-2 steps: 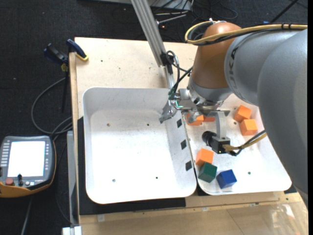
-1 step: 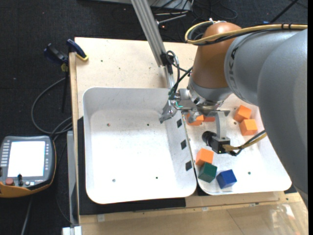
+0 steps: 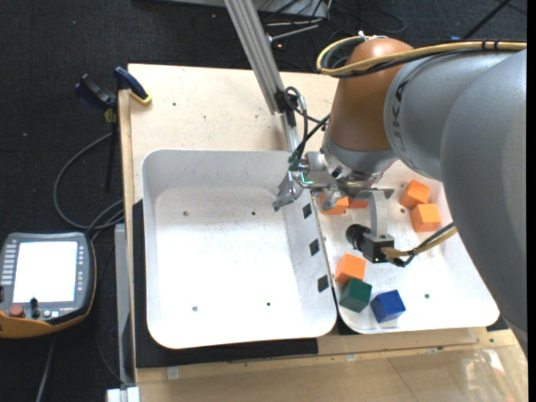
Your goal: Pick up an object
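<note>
So from the overhead camera, the arm (image 3: 444, 115) comes in from the right and takes up most of the upper right of the frame, orange band sitting right above the wrist. The gripper (image 3: 339, 198) hangs low over the top left part of the right bin (image 3: 469, 304), close to the wall between the two bins. There's an orange block (image 3: 337, 204) tucked right under the wrist there, but honestly I can't tell if the gripper has it or how it's set, the wrist blocks the view. Two more orange blocks (image 3: 421, 205) sit touching each other in the upper right of that bin. Lower down, near the divider, another orange cube (image 3: 351, 268) sits just above a green cube (image 3: 356, 295), with a blue cube (image 3: 388, 305) right beside the green one. Left bin (image 3: 222, 249) is centre frame. A pendant (image 3: 43, 285) lies at the far left edge, on the floor.
</note>
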Available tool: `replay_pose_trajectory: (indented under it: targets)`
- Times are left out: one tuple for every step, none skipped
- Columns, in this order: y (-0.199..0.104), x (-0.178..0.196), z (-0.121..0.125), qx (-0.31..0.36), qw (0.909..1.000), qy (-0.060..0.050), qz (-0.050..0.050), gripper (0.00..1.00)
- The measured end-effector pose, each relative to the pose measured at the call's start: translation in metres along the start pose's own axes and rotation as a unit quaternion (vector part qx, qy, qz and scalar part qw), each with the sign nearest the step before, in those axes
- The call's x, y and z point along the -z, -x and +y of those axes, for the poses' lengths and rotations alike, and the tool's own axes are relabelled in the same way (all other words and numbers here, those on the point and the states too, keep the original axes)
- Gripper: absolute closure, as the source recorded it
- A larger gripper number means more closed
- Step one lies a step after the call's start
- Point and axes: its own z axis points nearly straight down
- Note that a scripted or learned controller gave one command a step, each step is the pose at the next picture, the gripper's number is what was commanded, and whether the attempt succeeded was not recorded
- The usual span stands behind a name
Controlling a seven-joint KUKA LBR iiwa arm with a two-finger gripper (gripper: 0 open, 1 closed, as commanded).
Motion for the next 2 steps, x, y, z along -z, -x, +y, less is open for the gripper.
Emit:
replay_pose_trajectory:
  targets:
    - [0.04,-0.001,-0.054,-0.002,1.0,-0.003,-0.001,0.0]
    - [0.038,0.009,-0.051,0.001,1.0,0.0,-0.001,1.0]
